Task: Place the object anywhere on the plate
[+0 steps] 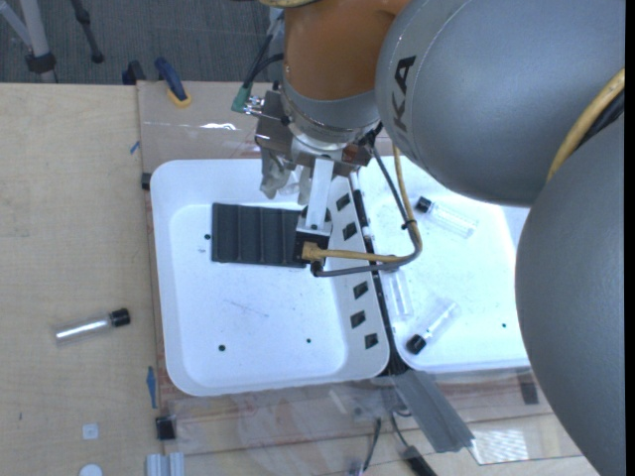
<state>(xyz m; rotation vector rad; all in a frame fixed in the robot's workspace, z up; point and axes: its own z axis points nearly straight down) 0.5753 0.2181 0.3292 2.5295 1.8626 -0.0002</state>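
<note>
Plate (pixel 253 234) black, ribbed; right end hidden behind gripper (pixel 281 186).

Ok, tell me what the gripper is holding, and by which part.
It cannot be told: the gripper hangs over the far right corner of the black ribbed plate, too blurred to show any held thing.

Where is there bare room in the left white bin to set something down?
Free: the left white bin's floor between the black ribbed rectangular plate and the near rim, plus a strip left of the plate. Crowded: the plate's right end, beneath the end effector.
</note>
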